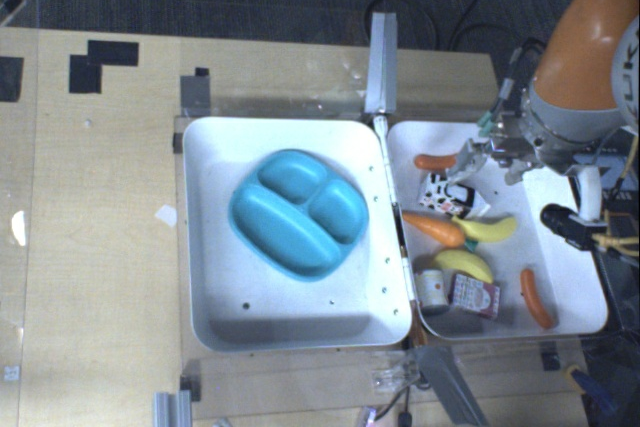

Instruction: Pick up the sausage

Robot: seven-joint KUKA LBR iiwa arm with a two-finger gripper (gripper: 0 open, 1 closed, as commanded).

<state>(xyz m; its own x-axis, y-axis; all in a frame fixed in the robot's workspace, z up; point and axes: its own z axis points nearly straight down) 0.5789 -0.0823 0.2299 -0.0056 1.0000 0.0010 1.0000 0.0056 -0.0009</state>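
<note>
– Reddish-orange sausage, is it picked up yet?
– No. It lies flat on the floor of the right-hand bin, at the far end, so the lift is still to do. Nothing seems to be carried.
– And where is it from the gripper?
– Just beside it, on the side away from the arm. They look close to touching, though I can't see whether they do.
– Is the gripper open?
– Can't tell; it's too small and cluttered there to judge how wide it stands.
– Anything else close by?
– A black-and-white carton just nearside of the gripper, then a carrot beyond that. A second sausage lies well apart, at the bin's near end.
– So what remains?
– I'd say closing on the near one and raising it clear
</note>
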